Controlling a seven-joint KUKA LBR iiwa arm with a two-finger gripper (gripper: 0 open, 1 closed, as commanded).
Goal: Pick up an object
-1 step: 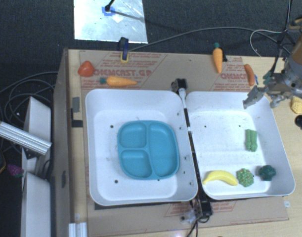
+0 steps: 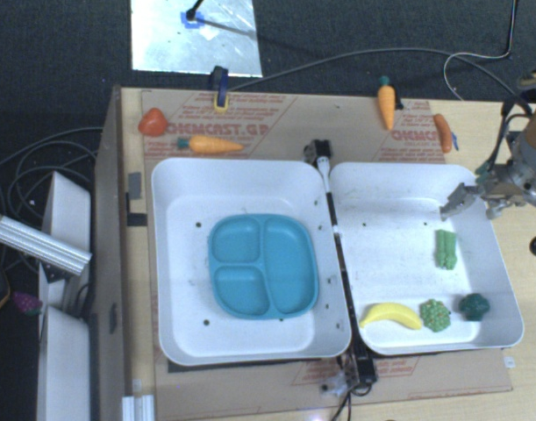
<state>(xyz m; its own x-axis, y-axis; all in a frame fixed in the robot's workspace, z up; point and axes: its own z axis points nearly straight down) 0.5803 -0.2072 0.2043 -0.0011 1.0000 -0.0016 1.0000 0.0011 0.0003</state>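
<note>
The right bin (image 2: 399, 182) holds a green ridged pod (image 2: 446, 248) at its right side. Along its front lie a yellow banana (image 2: 392, 316), a light green broccoli (image 2: 435, 315) and a dark green round vegetable (image 2: 475, 305). My gripper (image 2: 458, 200) hangs over the bin's far right corner, above and slightly behind the green pod, with nothing seen in it. The arm comes in from the right edge.
The left bin (image 2: 189, 191) carries a blue divided plate (image 2: 262, 265). On the cardboard behind the bins lie a tomato (image 2: 153, 123), a carrot (image 2: 213, 145), a second carrot (image 2: 387, 105) and an orange piece (image 2: 443, 132). A black divider (image 2: 333, 235) separates the bins.
</note>
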